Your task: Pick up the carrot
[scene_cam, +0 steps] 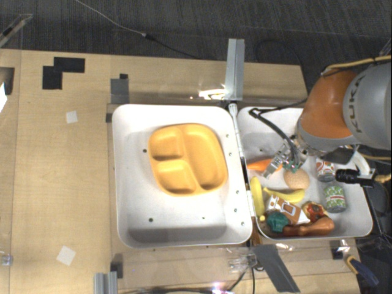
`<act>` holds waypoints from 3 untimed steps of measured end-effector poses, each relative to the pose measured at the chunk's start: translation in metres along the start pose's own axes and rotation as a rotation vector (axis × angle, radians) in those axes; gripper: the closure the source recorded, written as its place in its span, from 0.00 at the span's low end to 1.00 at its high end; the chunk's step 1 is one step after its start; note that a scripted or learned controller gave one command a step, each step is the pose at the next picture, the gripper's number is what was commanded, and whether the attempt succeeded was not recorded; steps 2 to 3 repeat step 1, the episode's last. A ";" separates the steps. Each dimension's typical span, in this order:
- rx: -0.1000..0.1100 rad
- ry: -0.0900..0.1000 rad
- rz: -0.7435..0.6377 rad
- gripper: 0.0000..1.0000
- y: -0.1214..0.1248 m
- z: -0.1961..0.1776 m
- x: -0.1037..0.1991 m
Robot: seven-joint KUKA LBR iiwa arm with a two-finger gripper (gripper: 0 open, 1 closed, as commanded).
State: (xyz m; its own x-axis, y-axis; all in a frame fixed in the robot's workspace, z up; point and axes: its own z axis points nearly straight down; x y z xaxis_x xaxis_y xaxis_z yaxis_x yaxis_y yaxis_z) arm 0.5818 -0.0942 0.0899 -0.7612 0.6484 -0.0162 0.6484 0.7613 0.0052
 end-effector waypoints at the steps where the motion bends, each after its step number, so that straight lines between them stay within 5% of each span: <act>1: -0.003 0.008 0.175 1.00 0.040 -0.099 0.068; 3: -0.003 0.008 0.175 1.00 0.040 -0.099 0.068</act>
